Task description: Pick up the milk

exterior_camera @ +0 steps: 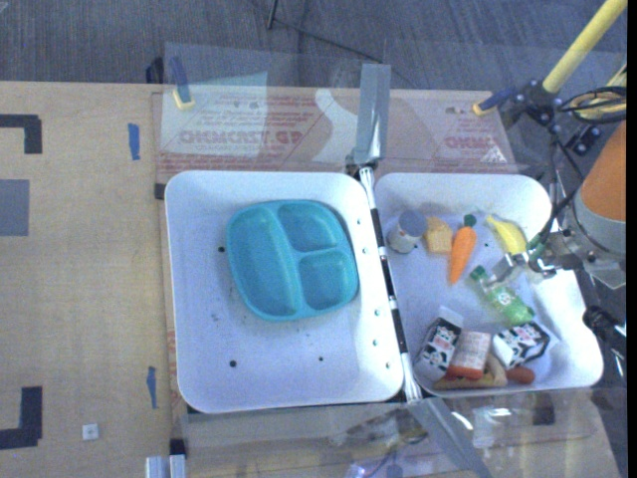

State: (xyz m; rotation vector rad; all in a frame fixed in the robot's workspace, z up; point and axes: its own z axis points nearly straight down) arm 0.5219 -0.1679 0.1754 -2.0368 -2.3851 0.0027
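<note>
Where the right bin [567,297] sits: 2 milk cartons [439,344], 1 carrot [461,253].

Your gripper [528,259] hangs over the right-hand white bin [587,357], which rests on the wooden bench [80,267] directly beneath it. The second white bin [199,366] sits just beside it, on the view's left of the gripper. Well beyond that you have bare wood with black marks [25,132] and blue tape strips [133,139].

Milk carton [439,345] hemmed by red-labelled box [471,354] and bin wall [396,317].
</note>
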